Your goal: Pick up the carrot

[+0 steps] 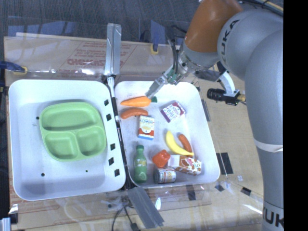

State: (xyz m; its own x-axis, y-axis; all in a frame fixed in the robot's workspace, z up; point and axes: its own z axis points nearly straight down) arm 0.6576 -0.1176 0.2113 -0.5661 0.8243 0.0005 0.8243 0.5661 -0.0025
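My pincer [155, 88] hangs over the far edge of the right bin [206, 129], its tip just beside the green end of the carrot [136, 101]; I cannot tell how it stands, nor whether it touches the carrot. The carrot lies flat near the bin's far left corner, along the far wall. Just beside it on the near side lies a sausage [134, 112]. A small carton [146, 127] sits near the bin's middle, and a purple packet [173, 111] lies toward the right wall. A banana [176, 146] rests further down, with a second sausage [185, 142] against it. Along the near edge stand a green bottle [140, 163], a red pepper [161, 158], a can [165, 175] and a box [186, 164]. The left bin [24, 143] holds a green divided plate [73, 130].
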